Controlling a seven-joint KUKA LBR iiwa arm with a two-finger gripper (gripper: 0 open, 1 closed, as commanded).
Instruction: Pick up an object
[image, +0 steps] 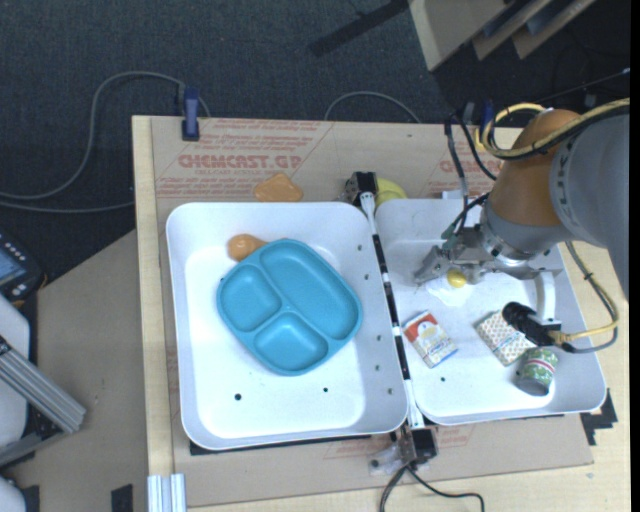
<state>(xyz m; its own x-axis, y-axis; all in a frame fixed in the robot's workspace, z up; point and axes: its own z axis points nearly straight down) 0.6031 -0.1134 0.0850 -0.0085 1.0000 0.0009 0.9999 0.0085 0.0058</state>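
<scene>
Hovering low in the right bin (590, 385), the jaws (452, 266) straddle a small yellow object (457, 279); their opening and any grip cannot be told. Pickup is not confirmed: lifting remains.

Lighting bright, even, from overhead. White bins (200, 400) near clipping: surfaces wash out, little texture on the floors. Soft short shadow under the blue tray (290, 305), on its lower edge; faint shadow below the arm (590, 170) across the right bin. Mild sheen on the tray's ridges and on the arm's grey shell. Dark carpet (70, 50) at top stays dim but readable. Focus fair overall; small print on the bench (240, 160) legible, packet labels soft. Slight compression noise. No obvious edge distortion.
</scene>
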